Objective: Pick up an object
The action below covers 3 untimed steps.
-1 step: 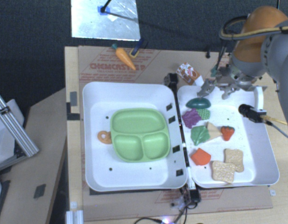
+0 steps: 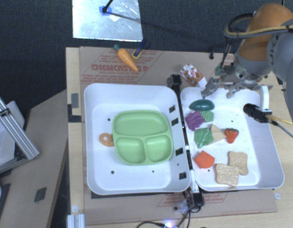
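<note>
Camera view: two white bins, the left (image 2: 94,127) bearing a green divided plate (image 2: 139,136), the right (image 2: 265,146) scattered with toy foods, while the grey arm's gripper (image 2: 221,85) hangs spread wide, gripping nothing, just above a dark green piece (image 2: 202,104).

The scene is evenly and softly lit from above, with no hard shadows. The two shallow white plastic bins (image 2: 137,91) look very bright, almost washed out. The square silver foil sheet (image 2: 107,13) at the top shows pale glare. The dark blue background stays dim. The whole picture is slightly soft and grainy, and small details are not sharp.
</note>
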{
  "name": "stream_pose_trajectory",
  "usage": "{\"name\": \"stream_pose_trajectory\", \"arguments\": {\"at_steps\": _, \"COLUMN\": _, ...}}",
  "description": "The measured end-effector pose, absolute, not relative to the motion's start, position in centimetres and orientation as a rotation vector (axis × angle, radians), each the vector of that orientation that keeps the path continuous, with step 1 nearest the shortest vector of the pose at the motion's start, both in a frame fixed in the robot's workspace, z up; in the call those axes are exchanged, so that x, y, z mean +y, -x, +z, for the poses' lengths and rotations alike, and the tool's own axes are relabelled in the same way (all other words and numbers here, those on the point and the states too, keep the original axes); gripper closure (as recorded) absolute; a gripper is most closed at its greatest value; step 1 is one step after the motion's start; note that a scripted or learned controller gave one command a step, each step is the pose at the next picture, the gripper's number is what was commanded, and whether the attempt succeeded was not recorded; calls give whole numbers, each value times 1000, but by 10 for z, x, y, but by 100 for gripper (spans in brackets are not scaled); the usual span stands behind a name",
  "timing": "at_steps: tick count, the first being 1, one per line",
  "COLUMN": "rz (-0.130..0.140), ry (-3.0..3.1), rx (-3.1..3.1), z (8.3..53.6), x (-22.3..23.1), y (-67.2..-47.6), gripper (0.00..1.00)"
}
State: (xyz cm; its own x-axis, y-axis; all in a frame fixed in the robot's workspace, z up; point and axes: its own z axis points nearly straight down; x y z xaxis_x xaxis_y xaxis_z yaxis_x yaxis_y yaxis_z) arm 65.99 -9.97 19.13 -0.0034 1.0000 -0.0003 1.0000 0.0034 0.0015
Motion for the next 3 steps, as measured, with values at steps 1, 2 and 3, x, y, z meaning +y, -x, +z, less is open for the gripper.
{"name": "stream_pose_trajectory", "arguments": {"at_steps": 1, "rz": -1, "ry": -2220, "rx": 2223, "z": 150, "x": -101, "y": -658, "gripper": 0}}
{"name": "stream_pose_trajectory", "arguments": {"at_steps": 2, "rz": -2, "ry": -2221, "rx": 2223, "z": 108, "x": -104, "y": -657, "gripper": 0}}
{"name": "stream_pose_trajectory", "arguments": {"at_steps": 3, "rz": 0, "ry": -2219, "rx": 2223, "z": 84, "x": -104, "y": -658, "gripper": 0}}
